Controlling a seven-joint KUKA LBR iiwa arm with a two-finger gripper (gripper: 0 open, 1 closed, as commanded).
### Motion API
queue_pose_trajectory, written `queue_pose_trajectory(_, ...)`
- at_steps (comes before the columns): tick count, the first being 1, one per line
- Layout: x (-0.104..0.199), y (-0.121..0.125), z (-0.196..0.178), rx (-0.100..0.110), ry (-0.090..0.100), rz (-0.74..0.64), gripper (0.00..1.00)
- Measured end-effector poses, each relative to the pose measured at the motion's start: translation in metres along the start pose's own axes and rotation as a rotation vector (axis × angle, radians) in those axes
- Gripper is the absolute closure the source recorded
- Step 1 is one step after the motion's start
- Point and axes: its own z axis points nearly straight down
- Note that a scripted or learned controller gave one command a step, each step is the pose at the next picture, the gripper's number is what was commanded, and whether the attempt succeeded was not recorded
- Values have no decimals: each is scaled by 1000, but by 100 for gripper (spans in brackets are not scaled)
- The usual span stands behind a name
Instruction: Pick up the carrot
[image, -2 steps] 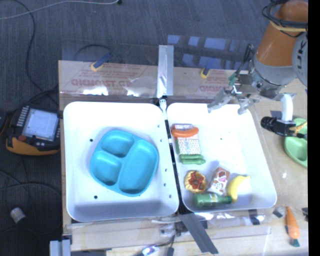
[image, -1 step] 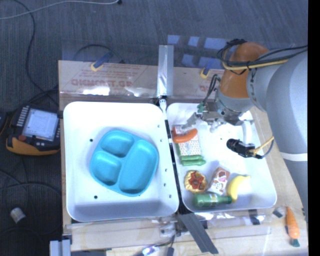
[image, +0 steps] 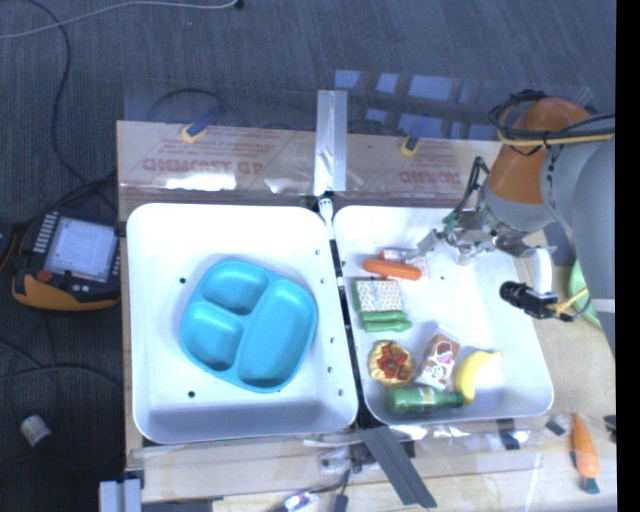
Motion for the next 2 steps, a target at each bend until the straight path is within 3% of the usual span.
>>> queue_pose_trajectory(1,68,23,-62,22,9,-390,0)
queue_pose_trajectory(2,58,-3,-6,8,5,-439,0)
